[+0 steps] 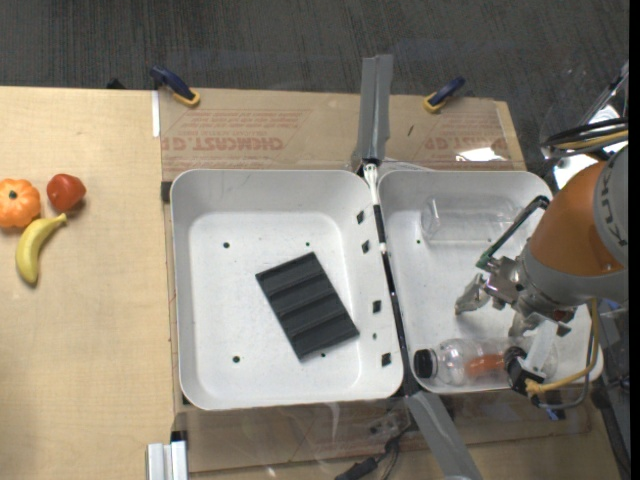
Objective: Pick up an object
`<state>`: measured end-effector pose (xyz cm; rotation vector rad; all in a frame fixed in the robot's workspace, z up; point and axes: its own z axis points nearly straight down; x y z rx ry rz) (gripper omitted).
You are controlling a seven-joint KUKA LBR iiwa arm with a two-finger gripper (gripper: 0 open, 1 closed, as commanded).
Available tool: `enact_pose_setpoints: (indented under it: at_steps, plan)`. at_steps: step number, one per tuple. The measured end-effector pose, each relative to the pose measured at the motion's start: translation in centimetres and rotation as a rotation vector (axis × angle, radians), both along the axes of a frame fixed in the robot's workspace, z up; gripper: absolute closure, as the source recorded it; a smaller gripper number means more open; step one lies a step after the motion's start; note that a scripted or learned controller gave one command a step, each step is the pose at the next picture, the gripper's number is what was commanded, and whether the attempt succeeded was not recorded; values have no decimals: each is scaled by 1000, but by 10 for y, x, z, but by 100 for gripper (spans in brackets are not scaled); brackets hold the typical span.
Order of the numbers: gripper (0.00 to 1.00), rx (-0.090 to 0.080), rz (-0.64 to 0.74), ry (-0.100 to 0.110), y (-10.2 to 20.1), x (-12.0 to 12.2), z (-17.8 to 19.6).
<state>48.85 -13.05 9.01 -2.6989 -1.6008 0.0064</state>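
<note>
From above, we see the gripper (487, 295) hanging over the right bin (400, 218), fingers spread and holding nothing, while the clear bottle (455, 361) lies on its side just below it, near the front wall, its long axis running left-right.

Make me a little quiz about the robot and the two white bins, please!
1. True or false: the dark ridged block lies in the left bin.
2. Which bin is the gripper over: A) left, B) right?
3. What lies at the right bin's near edge?

Key: 1 true. 2 B. 3 a clear bottle with a black cap, lying on its side.
</note>
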Motion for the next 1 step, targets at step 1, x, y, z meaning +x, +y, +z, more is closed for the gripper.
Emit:
enact_pose_setpoints:
  at_steps: [1]
  plan:
    - [100, 0, -4, 2, -1, 0, 8]
